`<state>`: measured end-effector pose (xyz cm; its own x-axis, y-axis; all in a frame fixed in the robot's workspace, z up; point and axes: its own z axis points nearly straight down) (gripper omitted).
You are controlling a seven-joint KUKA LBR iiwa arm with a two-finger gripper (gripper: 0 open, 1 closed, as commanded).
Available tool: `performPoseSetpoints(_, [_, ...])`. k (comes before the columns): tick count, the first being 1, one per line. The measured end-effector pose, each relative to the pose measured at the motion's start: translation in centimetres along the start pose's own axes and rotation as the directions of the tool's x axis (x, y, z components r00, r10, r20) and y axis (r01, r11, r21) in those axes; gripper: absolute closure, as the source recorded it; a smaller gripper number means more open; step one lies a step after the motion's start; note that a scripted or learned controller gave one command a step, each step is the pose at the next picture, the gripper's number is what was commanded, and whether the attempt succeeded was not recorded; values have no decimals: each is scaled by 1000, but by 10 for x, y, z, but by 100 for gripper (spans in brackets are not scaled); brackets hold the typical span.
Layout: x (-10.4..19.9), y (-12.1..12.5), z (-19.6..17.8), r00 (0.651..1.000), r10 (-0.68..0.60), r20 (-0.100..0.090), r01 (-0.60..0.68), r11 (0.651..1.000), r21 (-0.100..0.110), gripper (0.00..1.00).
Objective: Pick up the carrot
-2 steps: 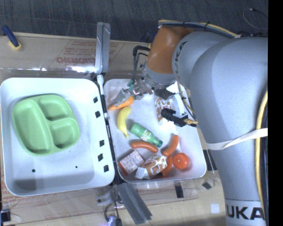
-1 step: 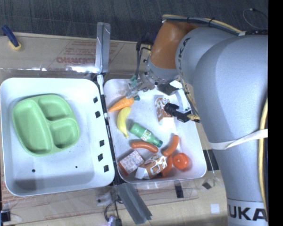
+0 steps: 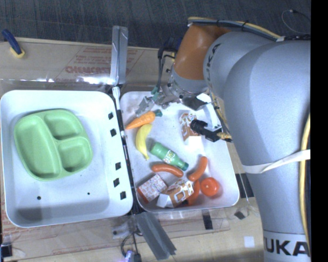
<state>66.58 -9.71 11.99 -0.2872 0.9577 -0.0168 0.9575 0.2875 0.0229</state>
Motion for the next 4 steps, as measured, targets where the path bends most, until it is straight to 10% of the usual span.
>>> performPoseSetpoints(1, [3,-2,15,992,-123,-11,123,992,3,0])
performPoseSetpoints(2, [3,0,4,992,-128,-11,128,992,3,100])
performPoseSetpoints(3, [3,-1,4,992,-128,-11,128,992,3,0])
performPoseSetpoints(4, [-16,-38,27,952,-304,-24,304,952,18,0])
